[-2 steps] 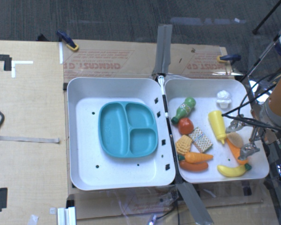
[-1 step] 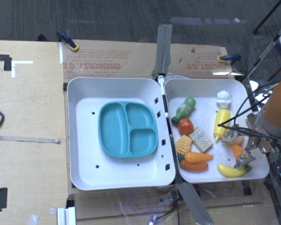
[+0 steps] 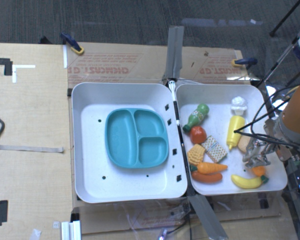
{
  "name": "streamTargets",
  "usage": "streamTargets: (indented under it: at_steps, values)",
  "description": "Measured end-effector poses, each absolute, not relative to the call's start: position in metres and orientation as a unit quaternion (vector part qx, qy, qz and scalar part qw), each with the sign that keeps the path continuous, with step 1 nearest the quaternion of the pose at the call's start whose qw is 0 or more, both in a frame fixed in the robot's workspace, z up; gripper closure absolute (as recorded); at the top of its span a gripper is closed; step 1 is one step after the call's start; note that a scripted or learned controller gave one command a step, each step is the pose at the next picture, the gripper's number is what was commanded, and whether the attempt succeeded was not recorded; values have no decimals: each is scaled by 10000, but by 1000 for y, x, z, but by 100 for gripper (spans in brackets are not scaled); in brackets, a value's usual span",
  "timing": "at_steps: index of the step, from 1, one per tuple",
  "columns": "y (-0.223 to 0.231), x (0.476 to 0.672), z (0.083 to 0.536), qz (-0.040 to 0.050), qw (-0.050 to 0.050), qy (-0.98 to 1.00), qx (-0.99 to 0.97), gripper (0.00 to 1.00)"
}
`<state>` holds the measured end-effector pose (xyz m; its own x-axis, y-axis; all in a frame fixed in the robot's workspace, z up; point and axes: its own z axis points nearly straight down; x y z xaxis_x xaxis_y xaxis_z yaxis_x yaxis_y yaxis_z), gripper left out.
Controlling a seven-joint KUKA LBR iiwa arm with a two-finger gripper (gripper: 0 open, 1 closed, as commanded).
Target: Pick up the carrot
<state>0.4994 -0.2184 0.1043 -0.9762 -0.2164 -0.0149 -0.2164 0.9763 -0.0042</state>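
Note:
The carrot point(image 3: 212, 167) is orange with a green stub at its left end. It lies flat near the front of the right bin point(image 3: 217, 96), resting against a red pepper-like piece point(image 3: 207, 177). My gripper point(image 3: 255, 157) hangs low over the right side of the same bin, roughly a hand's width to the right of the carrot. It is just above a small orange piece point(image 3: 259, 171) and a yellow banana point(image 3: 247, 182). Nothing from the bin is visibly lifted.
The right bin also holds a green bottle point(image 3: 197, 115), a red tomato point(image 3: 198, 134), a waffle point(image 3: 195, 155), a checkered block point(image 3: 215, 149), a yellow bottle point(image 3: 235, 130) and a white piece point(image 3: 238, 104). A teal divided plate point(image 3: 137, 138) lies in the left bin point(image 3: 85, 149).

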Motion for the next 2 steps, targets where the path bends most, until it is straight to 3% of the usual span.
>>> streamTargets:
  at_steps: [1, 2]
  values:
    - [-218, 499, 104, -13, 76, 9940, -1089, 0]
    - [-218, 498, 97, -12, 74, 9871, -1601, 0]
